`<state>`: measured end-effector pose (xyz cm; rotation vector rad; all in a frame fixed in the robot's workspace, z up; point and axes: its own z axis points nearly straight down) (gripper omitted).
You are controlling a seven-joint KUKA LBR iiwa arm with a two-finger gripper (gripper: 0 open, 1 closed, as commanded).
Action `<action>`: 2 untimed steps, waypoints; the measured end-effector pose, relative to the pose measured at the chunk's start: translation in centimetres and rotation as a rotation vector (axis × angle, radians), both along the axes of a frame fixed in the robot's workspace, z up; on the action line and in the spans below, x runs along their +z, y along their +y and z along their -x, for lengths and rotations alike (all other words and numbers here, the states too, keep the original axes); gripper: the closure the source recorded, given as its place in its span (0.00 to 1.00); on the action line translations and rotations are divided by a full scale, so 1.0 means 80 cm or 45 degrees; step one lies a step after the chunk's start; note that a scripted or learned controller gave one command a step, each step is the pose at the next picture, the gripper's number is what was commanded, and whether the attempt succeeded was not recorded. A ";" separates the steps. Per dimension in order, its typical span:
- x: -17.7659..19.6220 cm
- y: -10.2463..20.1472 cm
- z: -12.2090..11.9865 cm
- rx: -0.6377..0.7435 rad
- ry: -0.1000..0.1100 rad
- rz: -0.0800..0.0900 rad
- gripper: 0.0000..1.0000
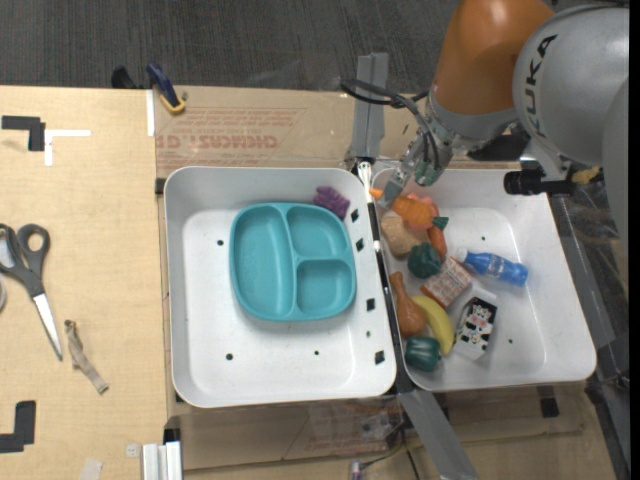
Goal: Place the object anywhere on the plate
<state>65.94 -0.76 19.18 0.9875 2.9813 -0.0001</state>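
Two bins: shallow white bins sit side by side on the bench, the left bin point(190, 298) and the right bin point(540, 268), their inner walls touching
Plate: teal plastic plate with three compartments point(293, 261) lies flat in the left bin, a little above its middle
Purple piece: small purple toy point(332, 200) rests in the left bin just beside the plate's upper right corner, off the plate
Toy heap: play foods crowd the left side of the right bin, among them an orange lumpy toy point(414, 209), a tan bread-like toy point(398, 234), a dark green toy point(423, 260), a yellow banana point(436, 320) and a green pepper point(422, 352)
Other items: blue plastic bottle point(494, 267) lies on its side near the right bin's middle; a black and white carton point(477, 326) lies below it
Arm: grey arm with the orange band point(490, 38) reaches in from the upper right
Gripper: two-finger gripper point(418, 173) hangs at the upper left corner of the right bin, just above the orange lumpy toy; whether it is spread or pinching anything cannot be told
Bench left: scissors with grey handles point(32, 278) lie on the tan board, well apart from the bins
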 end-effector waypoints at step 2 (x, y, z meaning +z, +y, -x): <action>0.048 -0.039 0.027 0.436 0.000 -0.001 1.00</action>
